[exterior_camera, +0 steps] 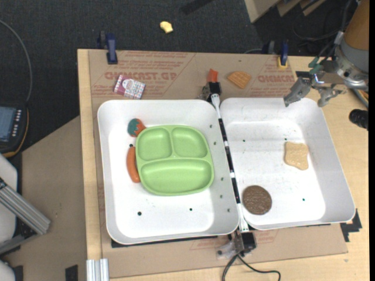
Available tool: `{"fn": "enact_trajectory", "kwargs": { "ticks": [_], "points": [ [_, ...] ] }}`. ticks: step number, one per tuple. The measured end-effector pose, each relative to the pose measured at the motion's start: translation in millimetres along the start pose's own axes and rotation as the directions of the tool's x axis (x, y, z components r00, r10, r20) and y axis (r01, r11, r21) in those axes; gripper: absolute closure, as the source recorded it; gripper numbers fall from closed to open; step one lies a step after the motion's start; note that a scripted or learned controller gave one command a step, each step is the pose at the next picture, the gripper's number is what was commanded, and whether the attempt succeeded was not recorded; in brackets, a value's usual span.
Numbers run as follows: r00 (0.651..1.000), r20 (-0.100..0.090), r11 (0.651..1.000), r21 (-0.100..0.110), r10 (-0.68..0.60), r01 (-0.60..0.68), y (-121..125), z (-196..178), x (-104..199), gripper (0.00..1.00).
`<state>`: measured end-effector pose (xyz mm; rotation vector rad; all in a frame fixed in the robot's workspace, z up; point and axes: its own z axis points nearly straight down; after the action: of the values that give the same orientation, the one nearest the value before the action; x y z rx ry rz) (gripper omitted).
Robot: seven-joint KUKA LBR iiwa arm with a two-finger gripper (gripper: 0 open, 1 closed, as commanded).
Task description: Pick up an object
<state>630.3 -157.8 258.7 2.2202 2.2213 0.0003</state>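
Hovering over the top-right corner of the right bin [328,157], the gripper [310,93] sits w/ its two fingers spread apart, nothing between them. Arm comes in from the right edge, grey wrist above.

Right bin holds a tan bread-like piece [296,155] near its right side and a round brown patty [256,199] at the lower left, well apart from each other and from the gripper.

Left bin [117,204] carries a green divided plate [174,159], three compartments. An orange sausage-like item [133,163] lies just beside the plate's left edge; a small teal and red object [136,126] sits at its upper-left corner.

On the worktop [94,157] behind the bins: a small printed packet [129,86], a waffle-like piece [238,78], blue clamps at the back edge. A yellow bit [167,26] lies on the dark floor.
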Motion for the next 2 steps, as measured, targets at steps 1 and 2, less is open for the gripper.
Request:
{"fn": "enact_trajectory", "kwargs": {
  "ticks": [1, 2],
  "points": [
    [1.000, 0.000, 1.000, 0.000, 0.000, 0.000, -32.9, 86.2, -54.8, 0.00],
    [1.000, -0.001, 1.000, 0.003, -0.001, 0.001, -42.9, 148.5, -32.5, 0.00]
  ]
}}
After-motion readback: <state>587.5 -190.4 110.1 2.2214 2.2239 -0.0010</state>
